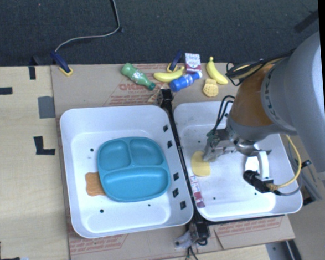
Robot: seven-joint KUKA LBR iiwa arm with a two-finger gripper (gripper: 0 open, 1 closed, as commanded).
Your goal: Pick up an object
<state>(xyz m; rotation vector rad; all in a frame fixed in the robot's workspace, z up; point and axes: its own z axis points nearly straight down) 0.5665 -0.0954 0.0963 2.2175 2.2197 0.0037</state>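
A pale yellow round object [200, 165] lies on the floor of the right bin [234, 202], near its left wall. My gripper [210, 151] hangs low over that bin, its tip right at the yellow object's upper right edge. The grey arm with its orange band [249, 101] reaches in from the right and covers the bin's upper right part. In the left bin [80, 177] sits a blue divided plate [133, 168], with an orange flat piece [93, 184] poking out from under its left side.
Behind the bins on the cardboard lie a green bottle [137, 76], two bananas [167, 75] [216, 73], a blue bottle [181, 82], a small carton [192, 61] and a yellow corn-like piece [209, 87]. A cable [291, 183] loops by the wrist.
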